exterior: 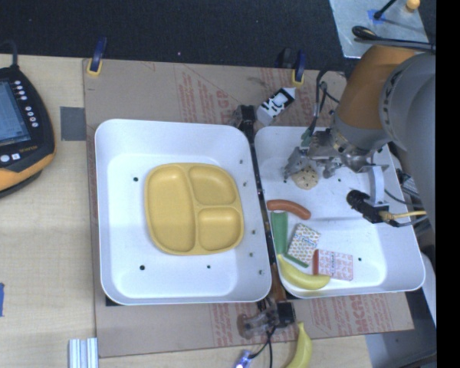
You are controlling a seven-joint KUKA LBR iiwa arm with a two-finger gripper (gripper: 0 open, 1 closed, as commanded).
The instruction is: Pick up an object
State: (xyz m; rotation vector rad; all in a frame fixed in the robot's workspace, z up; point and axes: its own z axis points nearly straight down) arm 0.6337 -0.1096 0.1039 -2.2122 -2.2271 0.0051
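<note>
1. From my remote seat I saw the arm point(387, 90) reaching in from the right, its orange band above the wrist, with the gripper point(305, 163) low over the far-left part of the right bin point(402, 278).
2. I could not tell whether the gripper was released or clenched; the view was too small and cluttered there.
3. A round cookie point(305, 178) lay just under and in front of the gripper, touching or nearly so; I could not say which.
4. Nearer the camera in that bin I saw a hot dog sausage point(288, 207), a green strip point(278, 227) along the left wall, a patterned packet point(303, 242), a red-and-white patterned packet point(334, 264) and a banana point(301, 277) along the near edge.
5. Printing on both packets was too small for me to read.
6. The left bin point(119, 205) held a yellow divided plate point(193, 208) with three compartments.
7. A handheld controller point(11, 133) sat at the far left, its screen text unreadable.
8. The cardboard point(207, 90) under the bins bore faint red lettering, illegible to me.
</note>
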